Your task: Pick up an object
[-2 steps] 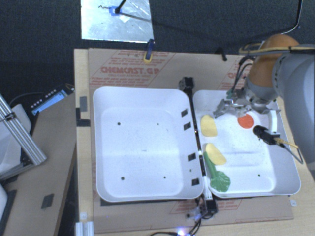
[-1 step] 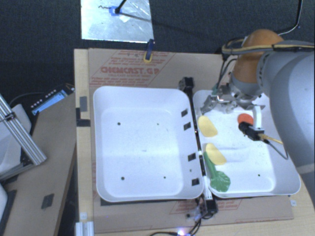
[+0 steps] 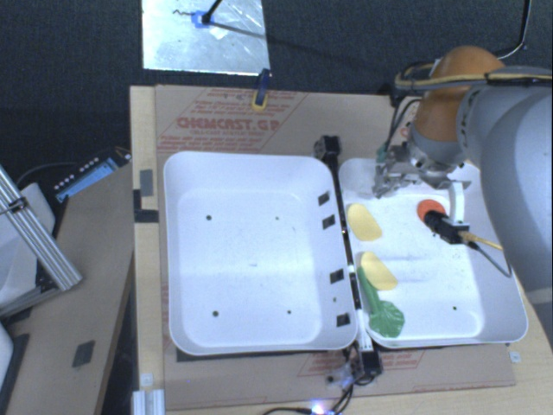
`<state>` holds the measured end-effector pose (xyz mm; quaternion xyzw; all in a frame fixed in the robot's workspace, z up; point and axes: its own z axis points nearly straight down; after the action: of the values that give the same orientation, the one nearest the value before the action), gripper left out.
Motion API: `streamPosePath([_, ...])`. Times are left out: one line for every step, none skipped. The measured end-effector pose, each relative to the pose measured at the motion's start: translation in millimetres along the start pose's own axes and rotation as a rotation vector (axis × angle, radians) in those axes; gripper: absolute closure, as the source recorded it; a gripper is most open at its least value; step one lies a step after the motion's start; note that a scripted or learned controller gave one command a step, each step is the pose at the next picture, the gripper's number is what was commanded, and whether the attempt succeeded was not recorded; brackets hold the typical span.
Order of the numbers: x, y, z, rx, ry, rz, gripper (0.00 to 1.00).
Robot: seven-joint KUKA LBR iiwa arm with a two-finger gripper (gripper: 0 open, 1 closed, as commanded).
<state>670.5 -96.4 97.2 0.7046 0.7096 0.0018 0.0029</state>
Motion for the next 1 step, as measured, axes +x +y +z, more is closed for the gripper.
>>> streamPosePath([67.4, 2.4, -266.3, -0.015, 0.002, -0.003, 1.0])
